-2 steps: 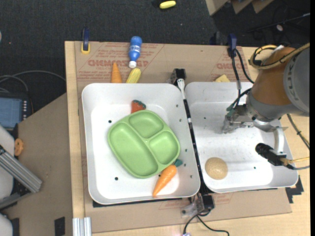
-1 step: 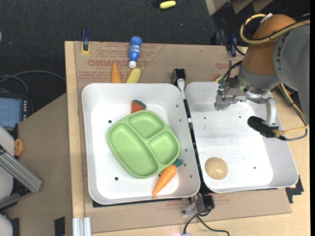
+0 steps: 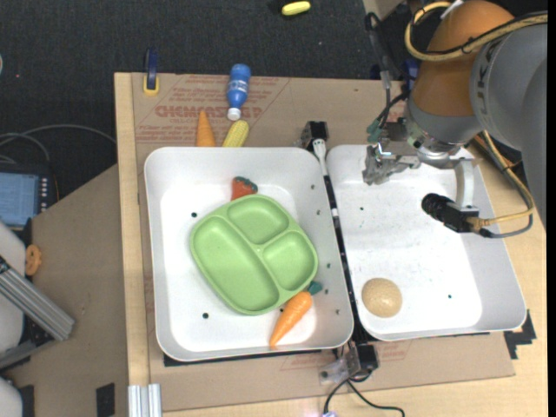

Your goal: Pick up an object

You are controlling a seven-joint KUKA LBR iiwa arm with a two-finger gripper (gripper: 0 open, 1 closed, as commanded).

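Observation:
My gripper (image 3: 380, 170) hangs over the back left corner of the right bin (image 3: 486, 307), with nothing visible between its fingers. A tan round bun (image 3: 381, 296) lies near that bin's front left, well apart from the gripper. In the left bin (image 3: 165, 259) a green divided plate (image 3: 254, 252) lies in the middle. An orange carrot (image 3: 291, 316) rests at the plate's front right edge, and a red strawberry-like piece (image 3: 242, 187) peeks out at its back edge.
Behind the left bin, on the cardboard, lie a blue-and-white bottle (image 3: 237, 90), a yellow corn cob (image 3: 235, 133) and an orange cone-shaped piece (image 3: 204, 129). A black cable and connector (image 3: 447, 212) hang over the right bin's right side.

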